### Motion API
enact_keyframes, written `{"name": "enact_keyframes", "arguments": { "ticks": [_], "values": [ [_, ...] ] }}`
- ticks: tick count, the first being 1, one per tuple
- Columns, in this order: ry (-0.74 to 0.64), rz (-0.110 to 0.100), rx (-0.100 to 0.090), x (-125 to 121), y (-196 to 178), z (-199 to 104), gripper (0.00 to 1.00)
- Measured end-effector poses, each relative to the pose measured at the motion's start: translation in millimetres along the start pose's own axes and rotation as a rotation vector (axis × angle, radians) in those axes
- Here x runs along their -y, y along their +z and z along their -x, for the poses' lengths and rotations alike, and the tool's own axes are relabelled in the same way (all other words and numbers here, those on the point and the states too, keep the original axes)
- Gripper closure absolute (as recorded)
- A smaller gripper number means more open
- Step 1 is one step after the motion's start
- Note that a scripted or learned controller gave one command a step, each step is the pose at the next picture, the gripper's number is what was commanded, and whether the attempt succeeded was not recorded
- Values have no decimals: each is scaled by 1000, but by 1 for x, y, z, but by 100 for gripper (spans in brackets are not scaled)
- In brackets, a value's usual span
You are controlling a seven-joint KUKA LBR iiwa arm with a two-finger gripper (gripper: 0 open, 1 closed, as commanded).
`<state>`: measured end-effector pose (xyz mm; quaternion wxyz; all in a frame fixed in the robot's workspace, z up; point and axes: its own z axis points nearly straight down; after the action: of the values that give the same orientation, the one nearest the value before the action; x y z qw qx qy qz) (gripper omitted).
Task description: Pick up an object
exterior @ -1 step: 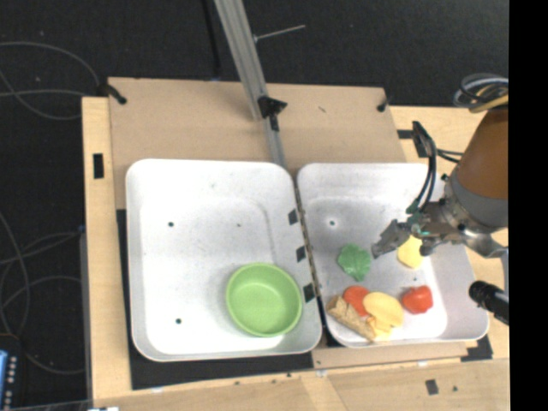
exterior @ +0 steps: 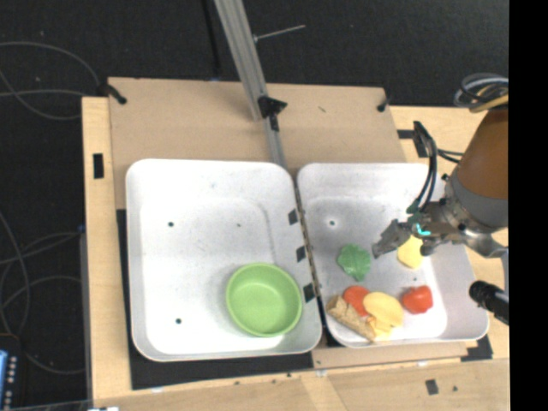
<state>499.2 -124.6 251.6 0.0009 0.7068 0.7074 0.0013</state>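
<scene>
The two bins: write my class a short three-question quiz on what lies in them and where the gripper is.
1. True or false: the green bowl lies in the left bin.
2. Which bin is the gripper over? A) left bin B) right bin
3. Fill in: the thing nearest the gripper is a small ____ piece.

Key: 1 true. 2 B. 3 yellow; whether it is gripped cannot be told. The green piece, the red piece and the cluster by the front wall share that bin.

Pincer (exterior: 405, 240) over right bin (exterior: 342, 199), beside yellow object (exterior: 412, 253)
</scene>
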Motion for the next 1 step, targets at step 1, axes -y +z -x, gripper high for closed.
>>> {"name": "enact_keyframes", "arguments": {
  "ticks": [1],
  "values": [
    [2,-7,2,0,56,-8,0]
  ]
}}
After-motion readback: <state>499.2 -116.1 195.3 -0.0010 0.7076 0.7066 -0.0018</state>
